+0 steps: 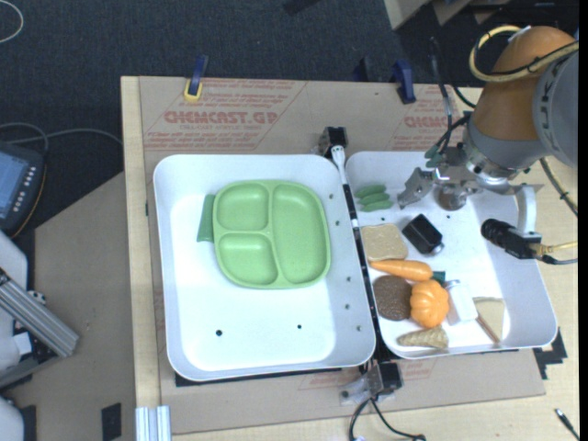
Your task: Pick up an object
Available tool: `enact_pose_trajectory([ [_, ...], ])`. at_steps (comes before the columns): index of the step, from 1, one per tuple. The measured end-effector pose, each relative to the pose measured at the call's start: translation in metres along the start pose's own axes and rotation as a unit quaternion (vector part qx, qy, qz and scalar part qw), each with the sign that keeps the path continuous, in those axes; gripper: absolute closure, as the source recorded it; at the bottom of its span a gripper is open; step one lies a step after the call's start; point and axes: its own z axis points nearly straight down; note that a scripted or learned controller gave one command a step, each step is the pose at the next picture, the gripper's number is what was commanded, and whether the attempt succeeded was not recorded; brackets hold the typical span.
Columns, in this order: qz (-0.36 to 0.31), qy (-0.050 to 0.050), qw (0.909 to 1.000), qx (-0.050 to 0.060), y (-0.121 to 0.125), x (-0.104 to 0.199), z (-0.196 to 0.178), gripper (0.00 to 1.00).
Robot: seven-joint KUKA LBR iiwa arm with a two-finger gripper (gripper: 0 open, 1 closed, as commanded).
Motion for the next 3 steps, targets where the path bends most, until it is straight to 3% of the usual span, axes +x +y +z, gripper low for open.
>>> enact_pose_trajectory([
  [1, 0.001, 0.0, 1.0, 0.0, -0.003, 0.001, 0.063, 0.0],
  [2, 0.002, -0.001, 1.0, -0.004, -0.001, 0.001, 0.064, 0.0],
  [3, 0.001, -0.001, 1.0, -0.007, 0.0, 0.001, 0.052, 1.0],
])
